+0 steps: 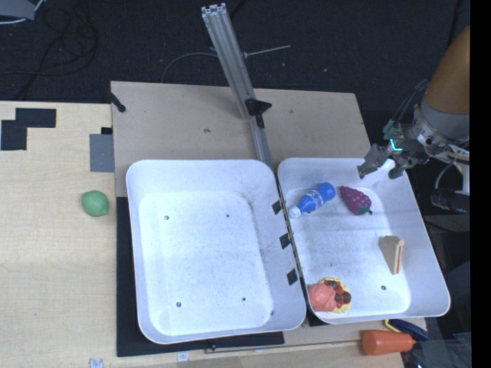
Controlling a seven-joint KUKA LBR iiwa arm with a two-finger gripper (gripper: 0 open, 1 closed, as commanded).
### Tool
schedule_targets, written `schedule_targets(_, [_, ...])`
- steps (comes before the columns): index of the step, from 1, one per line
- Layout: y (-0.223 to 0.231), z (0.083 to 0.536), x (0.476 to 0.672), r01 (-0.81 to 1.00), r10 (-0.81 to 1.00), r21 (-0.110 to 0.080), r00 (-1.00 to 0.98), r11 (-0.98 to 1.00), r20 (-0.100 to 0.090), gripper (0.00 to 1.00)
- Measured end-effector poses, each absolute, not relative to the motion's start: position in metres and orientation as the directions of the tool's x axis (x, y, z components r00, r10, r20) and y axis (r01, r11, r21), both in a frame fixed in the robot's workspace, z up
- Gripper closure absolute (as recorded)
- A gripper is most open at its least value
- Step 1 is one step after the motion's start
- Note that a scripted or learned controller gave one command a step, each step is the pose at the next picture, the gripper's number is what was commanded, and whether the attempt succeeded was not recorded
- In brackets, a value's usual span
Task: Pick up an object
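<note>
The right bin (430,282) holds a blue bottle (314,198) lying on its side, a purple grape-like toy (354,198), a tan wedge (393,252) and a red-and-orange toy (330,295). My gripper (382,167) hangs over the bin's far right corner, above and a little right of the purple toy. Its fingers are open and nothing is between them.
The left bin (146,182) lies beside the right one. A green ball (95,203) rests on the bench to the left. An orange object (386,342) lies outside the right bin's front edge. A slanted metal rail (234,67) stands behind the bins.
</note>
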State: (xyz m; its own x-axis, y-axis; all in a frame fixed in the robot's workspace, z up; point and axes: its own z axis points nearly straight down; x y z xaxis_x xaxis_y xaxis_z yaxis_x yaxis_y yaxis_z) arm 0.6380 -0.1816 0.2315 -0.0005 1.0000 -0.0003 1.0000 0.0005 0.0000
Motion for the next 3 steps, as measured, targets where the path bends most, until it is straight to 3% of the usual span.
schedule_targets(1, [-0.182, 0.231, 0.638, 1.000, 1.000, 0.000, -0.001, 0.001, 0.000, 0.00])
schedule_targets(3, [-0.186, 0.134, 0.645, 1.000, 1.000, -0.005, -0.002, 0.002, 0.001, 0.00])
